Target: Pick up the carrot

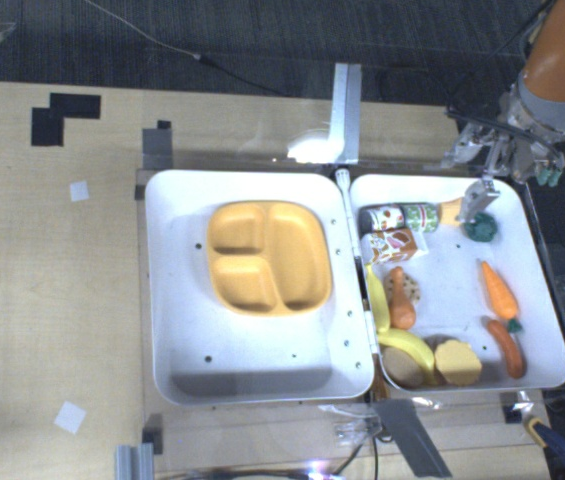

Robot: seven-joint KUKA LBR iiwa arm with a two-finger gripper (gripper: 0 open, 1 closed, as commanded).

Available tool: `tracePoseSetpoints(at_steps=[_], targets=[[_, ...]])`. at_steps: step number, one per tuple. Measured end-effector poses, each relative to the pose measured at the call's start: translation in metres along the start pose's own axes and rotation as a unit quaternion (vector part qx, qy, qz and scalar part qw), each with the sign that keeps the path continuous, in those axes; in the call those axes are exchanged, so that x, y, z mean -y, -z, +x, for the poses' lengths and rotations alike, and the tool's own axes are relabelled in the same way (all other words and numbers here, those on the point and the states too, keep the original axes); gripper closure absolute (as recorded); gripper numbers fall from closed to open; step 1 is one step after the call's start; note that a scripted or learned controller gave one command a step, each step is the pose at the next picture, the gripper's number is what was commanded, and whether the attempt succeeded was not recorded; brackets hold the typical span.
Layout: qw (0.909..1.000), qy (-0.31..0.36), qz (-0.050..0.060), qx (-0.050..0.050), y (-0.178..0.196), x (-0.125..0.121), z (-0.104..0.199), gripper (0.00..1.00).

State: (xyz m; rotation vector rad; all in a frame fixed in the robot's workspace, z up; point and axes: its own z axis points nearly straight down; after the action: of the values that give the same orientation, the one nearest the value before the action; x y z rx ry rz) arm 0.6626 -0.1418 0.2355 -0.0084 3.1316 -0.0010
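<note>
I can't tell my pincer's (482,196) state; the carrot (499,290) lies just below it, so I drop straight and squeeze its middle.

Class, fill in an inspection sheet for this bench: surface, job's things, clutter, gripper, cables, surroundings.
Surface: wooden bench bearing left bin and right bin.
Job's things: carrot lying in the right bin near its right wall.
Clutter: yellow tray in the left bin; banana, can in the right.
Gripper: gripper over the right bin's far edge, apart from the carrot.
Cables: thin cable behind the bench.
Surroundings: dark floor.
</note>
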Motion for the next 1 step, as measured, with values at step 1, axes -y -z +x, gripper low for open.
tracePoseSetpoints(at_steps=[1], targets=[[1.0,0.007,0.002,0.003,-0.1453,0.0651,0.0309,0.0]])
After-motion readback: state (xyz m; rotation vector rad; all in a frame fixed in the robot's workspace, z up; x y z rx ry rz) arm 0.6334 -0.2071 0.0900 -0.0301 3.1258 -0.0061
